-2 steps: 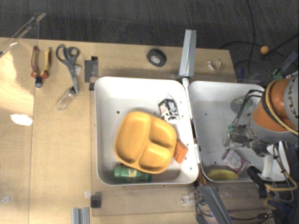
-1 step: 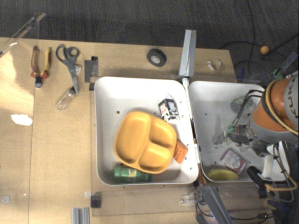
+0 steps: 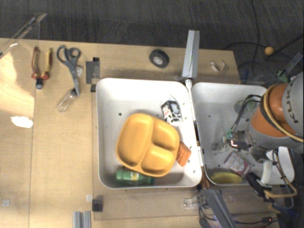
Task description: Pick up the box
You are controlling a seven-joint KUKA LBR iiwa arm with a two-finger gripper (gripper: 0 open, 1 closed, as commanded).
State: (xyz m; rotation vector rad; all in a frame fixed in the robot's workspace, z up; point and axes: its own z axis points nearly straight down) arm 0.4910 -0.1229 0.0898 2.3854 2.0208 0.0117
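Note:
A small orange box lies tilted in the left bin, wedged between a big yellow divided dish and the bin's right wall. My gripper hangs low over the right bin, near its middle and well to the right of the orange box. Just below the gripper lies a small purplish packet, apart from it. Nothing shows between the gripper's tips.
In the left bin, a green can lies under the dish's front edge, and a black-and-white packet sits near the back right. A yellow banana-like thing rests at the right bin's front. Scissors, pliers and a tape roll lie on the bench.

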